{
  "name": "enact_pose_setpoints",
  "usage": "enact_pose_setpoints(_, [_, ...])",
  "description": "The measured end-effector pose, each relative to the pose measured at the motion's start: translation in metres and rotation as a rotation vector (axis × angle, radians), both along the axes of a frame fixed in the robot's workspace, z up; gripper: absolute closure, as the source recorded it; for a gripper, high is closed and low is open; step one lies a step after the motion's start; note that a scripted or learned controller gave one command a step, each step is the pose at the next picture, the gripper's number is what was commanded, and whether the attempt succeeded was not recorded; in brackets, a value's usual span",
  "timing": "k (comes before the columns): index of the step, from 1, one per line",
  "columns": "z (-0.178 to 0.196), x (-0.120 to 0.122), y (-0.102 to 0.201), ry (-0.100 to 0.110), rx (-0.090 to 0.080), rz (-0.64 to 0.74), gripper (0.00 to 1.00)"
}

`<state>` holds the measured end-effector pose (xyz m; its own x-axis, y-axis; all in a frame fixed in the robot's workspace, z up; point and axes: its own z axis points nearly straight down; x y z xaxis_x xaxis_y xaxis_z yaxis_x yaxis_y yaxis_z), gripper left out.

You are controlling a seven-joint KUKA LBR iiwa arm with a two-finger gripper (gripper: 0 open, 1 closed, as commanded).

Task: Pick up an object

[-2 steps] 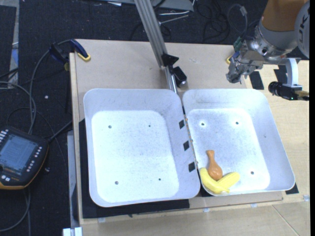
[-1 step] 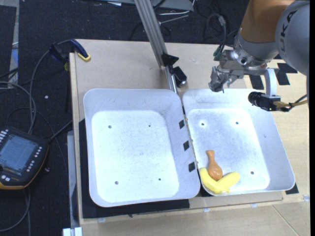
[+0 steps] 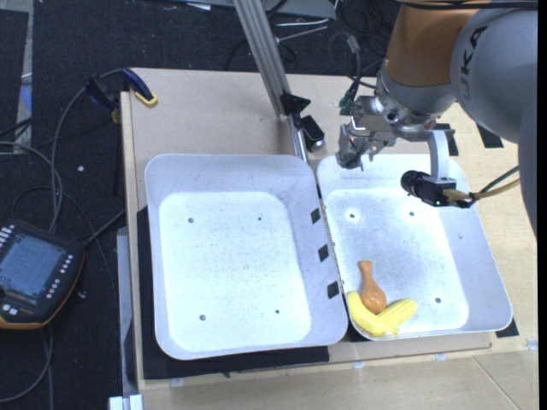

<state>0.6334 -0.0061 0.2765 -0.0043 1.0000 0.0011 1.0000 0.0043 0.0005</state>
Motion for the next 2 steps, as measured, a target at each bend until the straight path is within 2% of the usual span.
enact_pose_setpoints(1, [-0.016, -0.014, 0.041, 0.002, 0.0, -0.001, 1.0])
enact_pose_setpoints(2, [-0.017, -0.024, 0.087, 0.001, 0.0, 0.0, 1.0])
